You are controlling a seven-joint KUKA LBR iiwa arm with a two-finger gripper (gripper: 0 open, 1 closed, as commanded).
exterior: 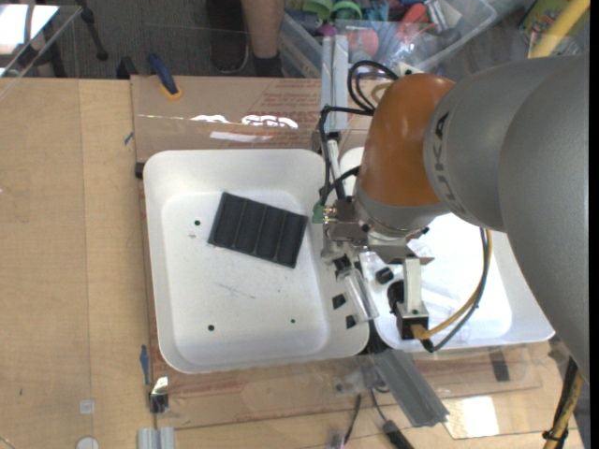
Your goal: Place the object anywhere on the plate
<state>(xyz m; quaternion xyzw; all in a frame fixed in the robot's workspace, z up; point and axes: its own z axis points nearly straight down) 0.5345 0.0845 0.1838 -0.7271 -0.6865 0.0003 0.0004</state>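
Observation:
A flat black ribbed plate (257, 229) lies slightly tilted in the upper middle of the left white bin (178, 279). My gripper (348, 293) hangs low over the rim between the two bins, to the right of the plate and apart from it. The grey arm with its orange band (407, 148) comes in from the right and hides most of the right bin (510, 297). I cannot make out any loose object near the gripper; whatever lies under the arm is hidden.
The left bin's floor around the plate is bare white with a few small dark holes. Cardboard (65, 251) covers the bench to the left. A crate of colourful toys (402, 7) stands beyond the bins.

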